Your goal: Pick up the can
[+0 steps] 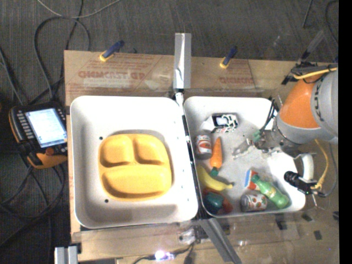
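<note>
A small red and white can (204, 145) stands at the left side of the right bin (242, 104), touching an orange carrot (216, 154). A second red and white can (253, 202) lies on its side near the bin's front wall, beside a green bottle (271, 191). My gripper (246, 146) hangs low over the middle of the right bin, to the right of the carrot and apart from both cans. Nothing shows in its grasp. The arm's orange band (300, 108) sits above the bin's right wall.
A banana (214, 181), a red and green piece (215, 202) and a black and white item (225, 121) also lie in the right bin. The left bin (82, 147) holds a yellow divided tray (135, 165). A handheld pendant (41, 128) lies left of the bench.
</note>
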Tool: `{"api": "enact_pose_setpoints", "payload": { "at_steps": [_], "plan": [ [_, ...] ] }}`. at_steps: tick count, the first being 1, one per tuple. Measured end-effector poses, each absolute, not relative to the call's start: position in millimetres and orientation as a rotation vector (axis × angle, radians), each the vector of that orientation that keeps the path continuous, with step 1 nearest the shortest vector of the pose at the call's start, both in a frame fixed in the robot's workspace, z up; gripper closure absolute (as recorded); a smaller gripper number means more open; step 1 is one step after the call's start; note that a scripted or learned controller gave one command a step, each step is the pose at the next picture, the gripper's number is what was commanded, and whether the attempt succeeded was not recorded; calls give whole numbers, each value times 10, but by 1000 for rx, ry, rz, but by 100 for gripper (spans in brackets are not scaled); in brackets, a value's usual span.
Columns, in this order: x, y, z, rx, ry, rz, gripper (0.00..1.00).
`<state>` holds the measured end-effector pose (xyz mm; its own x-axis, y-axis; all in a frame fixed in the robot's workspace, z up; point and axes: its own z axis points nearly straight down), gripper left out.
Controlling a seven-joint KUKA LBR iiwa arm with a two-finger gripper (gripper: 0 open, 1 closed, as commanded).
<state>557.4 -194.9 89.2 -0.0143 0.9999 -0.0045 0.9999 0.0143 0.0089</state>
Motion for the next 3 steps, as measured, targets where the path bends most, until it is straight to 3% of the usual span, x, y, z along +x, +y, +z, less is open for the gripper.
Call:
{"api": "enact_pose_setpoints", "payload": {
  "at_steps": [1,2,3],
  "plan": [
    [6583,-2129,909,2272,2237,-30,0],
    [6494,-1741,857,2512,1958,-83,0],
    [6477,-1648,866,2574,1854,-111,0]
  ]
}}
